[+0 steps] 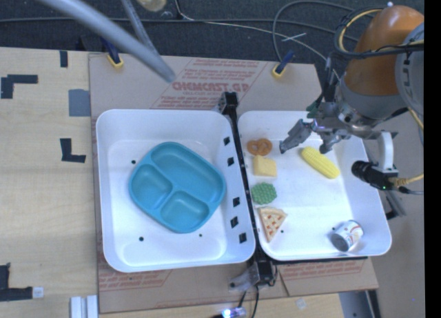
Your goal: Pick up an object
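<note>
In the right of the frame the end effector (313, 138) is hovering with fingers spread open and gripping nothing, straddling the upper end of the corn cob (320, 162) in the right bin (365, 203). It should be descending straight (centred across the cob's width) before closing.

red printed lettering runs across the flat brown cardboard sheet (207, 82) under the two white bins (too blurred to read with any certainty); no other legible text, numbers or labels.
</note>
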Controlling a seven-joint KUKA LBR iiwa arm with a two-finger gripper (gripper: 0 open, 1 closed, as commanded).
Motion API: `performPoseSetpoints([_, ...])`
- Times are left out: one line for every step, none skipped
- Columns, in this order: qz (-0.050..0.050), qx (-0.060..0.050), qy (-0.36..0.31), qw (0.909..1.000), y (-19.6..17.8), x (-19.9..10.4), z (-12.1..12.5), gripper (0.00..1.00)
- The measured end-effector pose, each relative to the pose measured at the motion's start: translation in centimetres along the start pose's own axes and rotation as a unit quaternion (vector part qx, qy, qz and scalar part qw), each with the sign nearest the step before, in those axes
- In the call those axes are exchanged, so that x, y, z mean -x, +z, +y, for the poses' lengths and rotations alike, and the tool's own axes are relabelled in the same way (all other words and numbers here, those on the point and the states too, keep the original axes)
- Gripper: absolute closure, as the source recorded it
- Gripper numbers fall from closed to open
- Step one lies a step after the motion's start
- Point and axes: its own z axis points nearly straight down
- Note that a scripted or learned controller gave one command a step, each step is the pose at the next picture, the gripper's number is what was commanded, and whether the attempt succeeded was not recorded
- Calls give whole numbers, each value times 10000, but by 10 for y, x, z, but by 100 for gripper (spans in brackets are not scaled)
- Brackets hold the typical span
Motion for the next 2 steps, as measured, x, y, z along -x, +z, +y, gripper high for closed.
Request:
performPoseSetpoints([-5, 58, -15, 10000, -6, 0, 2, 0])
performPoseSetpoints([-8, 39, -15, 10000, 40, -6, 7, 0])
